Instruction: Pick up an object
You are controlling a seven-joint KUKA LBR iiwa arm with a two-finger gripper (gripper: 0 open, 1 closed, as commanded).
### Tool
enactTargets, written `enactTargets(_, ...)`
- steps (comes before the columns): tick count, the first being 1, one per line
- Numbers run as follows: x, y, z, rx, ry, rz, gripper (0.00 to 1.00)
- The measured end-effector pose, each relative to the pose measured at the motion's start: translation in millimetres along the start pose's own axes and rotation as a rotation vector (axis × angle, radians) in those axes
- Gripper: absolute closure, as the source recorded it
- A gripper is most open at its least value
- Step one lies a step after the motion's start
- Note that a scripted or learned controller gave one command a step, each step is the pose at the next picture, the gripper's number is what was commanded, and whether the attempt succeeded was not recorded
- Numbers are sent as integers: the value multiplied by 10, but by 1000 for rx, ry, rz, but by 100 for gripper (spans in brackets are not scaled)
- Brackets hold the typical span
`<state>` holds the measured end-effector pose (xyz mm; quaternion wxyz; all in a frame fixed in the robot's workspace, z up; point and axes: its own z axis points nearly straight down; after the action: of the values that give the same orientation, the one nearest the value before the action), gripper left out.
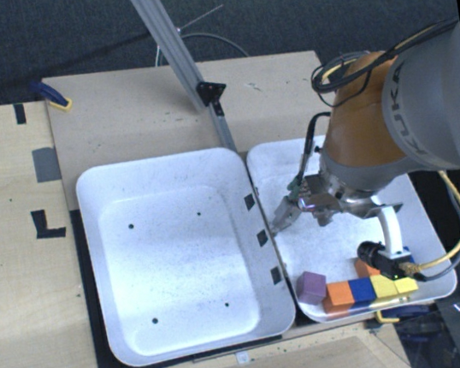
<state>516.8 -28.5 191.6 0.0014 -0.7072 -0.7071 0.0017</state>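
Blocks: purple (312, 285), orange (340, 293), blue (362, 289), yellow (384, 287), lined up along the right bin's (283, 162) near edge, below the claw (289, 211), which looks spread, pinching nothing.

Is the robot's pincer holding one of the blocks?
No. Nothing sits between the pincer fingers; the purple block and the other blocks lie apart from it in the right bin.

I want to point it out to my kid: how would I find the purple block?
Look at the right bin, then its near edge, where a row of small blocks lies. The purple block is leftmost, beside the orange block, and the only one turned askew.
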Motion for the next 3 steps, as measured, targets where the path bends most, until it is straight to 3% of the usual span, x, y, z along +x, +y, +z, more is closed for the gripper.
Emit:
enactTargets(1,-431,683,-4,-7,-1,0,0)
enactTargets(3,26,841,-3,-3,1,-4,0)
